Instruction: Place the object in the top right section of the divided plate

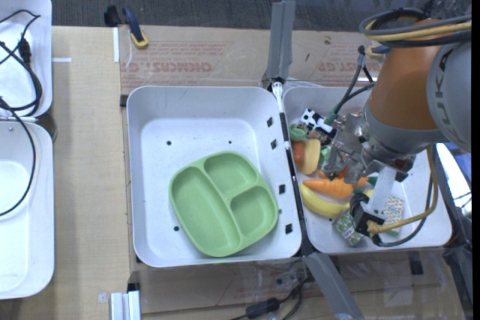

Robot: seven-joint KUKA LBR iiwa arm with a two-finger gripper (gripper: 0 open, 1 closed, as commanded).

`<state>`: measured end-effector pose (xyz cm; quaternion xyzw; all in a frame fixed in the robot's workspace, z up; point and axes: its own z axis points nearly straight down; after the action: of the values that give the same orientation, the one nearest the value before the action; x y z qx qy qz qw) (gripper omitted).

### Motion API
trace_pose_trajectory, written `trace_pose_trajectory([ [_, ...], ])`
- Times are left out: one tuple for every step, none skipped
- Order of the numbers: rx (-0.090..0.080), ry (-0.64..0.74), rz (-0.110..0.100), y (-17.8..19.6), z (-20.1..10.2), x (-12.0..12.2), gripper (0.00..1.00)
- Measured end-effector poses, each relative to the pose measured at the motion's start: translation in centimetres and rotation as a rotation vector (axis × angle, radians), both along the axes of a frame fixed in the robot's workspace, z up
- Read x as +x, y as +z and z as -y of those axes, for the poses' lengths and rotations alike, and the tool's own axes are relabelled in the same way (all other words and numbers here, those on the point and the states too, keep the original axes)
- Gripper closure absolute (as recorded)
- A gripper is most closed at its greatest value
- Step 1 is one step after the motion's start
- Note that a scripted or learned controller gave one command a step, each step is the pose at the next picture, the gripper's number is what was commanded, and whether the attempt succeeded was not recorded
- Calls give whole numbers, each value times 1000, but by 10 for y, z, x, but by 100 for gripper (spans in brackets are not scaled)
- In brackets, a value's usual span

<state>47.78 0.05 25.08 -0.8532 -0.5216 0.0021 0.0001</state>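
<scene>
While glossy, green plate [223, 203], three rounded sections

divided plate [223, 203]: pale green | left bin [150, 161]: white, small dark dots | right bin [427, 232]: white | banana [322, 203]: yellow | carrot [334, 187]: orange | toy at right bin's top-left corner [315, 121]: black-and-white patches | arm [409, 86]: grey, orange band | bench [82, 161]: light wood
</scene>
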Motion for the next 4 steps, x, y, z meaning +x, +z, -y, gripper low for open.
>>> trace_pose_trajectory([
  [2, 209, -4, -61, -55, -1, 100],
  [3, 722, -2, -54, -77, -1, 100],
  [1, 283, -2, -58, -73, -1, 100],
  [4, 846, -4, -61, -87, -1, 100],
])
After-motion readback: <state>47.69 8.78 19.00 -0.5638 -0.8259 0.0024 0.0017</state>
